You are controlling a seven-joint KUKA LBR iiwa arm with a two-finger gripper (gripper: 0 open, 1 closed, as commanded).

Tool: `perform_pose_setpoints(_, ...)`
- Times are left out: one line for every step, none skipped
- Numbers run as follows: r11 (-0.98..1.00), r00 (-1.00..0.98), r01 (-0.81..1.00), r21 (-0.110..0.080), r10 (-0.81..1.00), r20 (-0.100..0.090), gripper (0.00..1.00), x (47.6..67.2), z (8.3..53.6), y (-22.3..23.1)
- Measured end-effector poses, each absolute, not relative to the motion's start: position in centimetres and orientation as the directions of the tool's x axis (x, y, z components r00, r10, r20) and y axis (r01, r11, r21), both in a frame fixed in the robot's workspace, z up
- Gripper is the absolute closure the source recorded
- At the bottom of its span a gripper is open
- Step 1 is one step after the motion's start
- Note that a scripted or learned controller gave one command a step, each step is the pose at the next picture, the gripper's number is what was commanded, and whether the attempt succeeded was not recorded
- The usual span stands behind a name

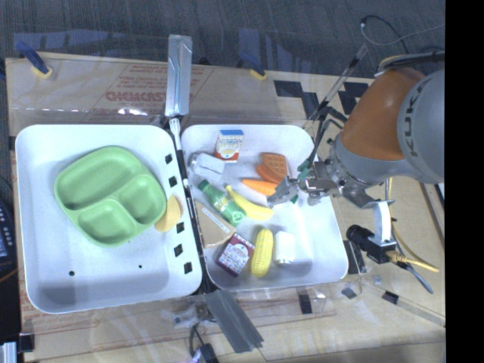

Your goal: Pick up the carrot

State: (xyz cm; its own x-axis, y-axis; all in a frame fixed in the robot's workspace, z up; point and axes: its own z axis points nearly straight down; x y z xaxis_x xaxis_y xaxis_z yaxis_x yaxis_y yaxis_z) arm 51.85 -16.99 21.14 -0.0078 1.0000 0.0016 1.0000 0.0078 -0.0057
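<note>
Both bins point(30, 203) look like smooth white plastic; the green plate point(110, 195) is matt plastic, the bench point(423, 301) pale wood.

place: robot lab | evidence: taped bench point(68, 82), loose cables point(355, 59), toy-food bins point(325, 225)

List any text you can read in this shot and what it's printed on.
"KU": grey letters on the arm's housing, cut off at the edge.
Red print on the clear sheet behind the bins: mirrored and blurred, unreadable.
Small carton: label too small to read.
Dark red packet: print too small to read.
</note>
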Motion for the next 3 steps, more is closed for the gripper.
perform_pose_setpoints(-0.258, 0.258, 0.966, -0.004, 0.966, -0.001, 0.00, 57.5, 17.9, -19.2)
perform_pose_setpoints(-0.156, 0.156, 0.988, -0.002, 0.988, 0.001, 0.00, 59.8, 9.2, -19.8)
perform_pose_setpoints(-0.150, 0.150, 0.989, -0.005, 0.989, 0.002, 1.00, 59.8, 10.1, -19.7)
